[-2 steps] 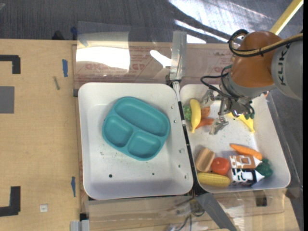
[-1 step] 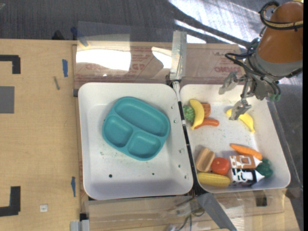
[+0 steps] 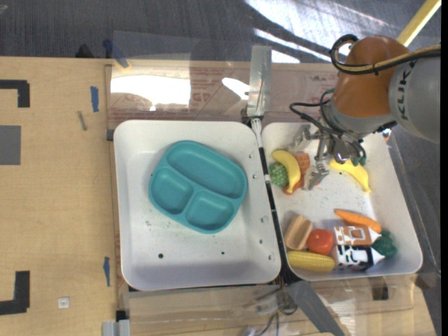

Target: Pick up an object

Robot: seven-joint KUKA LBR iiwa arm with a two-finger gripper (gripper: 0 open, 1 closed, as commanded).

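In right bin (image 3: 404, 208): tool (image 3: 323, 161) low, open state unclear, banana (image 3: 289, 166) and broccoli (image 3: 278, 176) just left, second banana (image 3: 357, 173) right; teal plate (image 3: 199, 186) in left bin (image 3: 133, 208).

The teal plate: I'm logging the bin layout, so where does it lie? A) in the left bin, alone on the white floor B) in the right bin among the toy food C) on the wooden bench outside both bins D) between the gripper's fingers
A: the teal plate lies flat in the left bin, while the toy food, such as the carrot, sits in the right bin.
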